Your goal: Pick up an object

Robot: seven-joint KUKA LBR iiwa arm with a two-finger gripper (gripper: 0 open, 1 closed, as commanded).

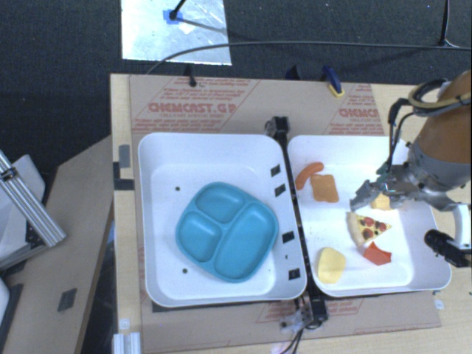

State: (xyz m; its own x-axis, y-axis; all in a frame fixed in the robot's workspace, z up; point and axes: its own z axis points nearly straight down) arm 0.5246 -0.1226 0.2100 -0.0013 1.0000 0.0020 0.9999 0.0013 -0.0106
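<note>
The blue plate (226, 231) in the left bin (158, 153) looks stiff, slick and too broad to pinch; in the right bin (424, 275), the pizza slice (366, 228), likely light plastic, suits an edge pinch; the gripper (375, 193) hovers just above it, whether open or shut I cannot tell

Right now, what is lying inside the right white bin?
In the right bin: an orange sausage, a toast piece, a pizza slice, a red piece, a yellow piece. The gripper partly covers another yellowish item.
</note>
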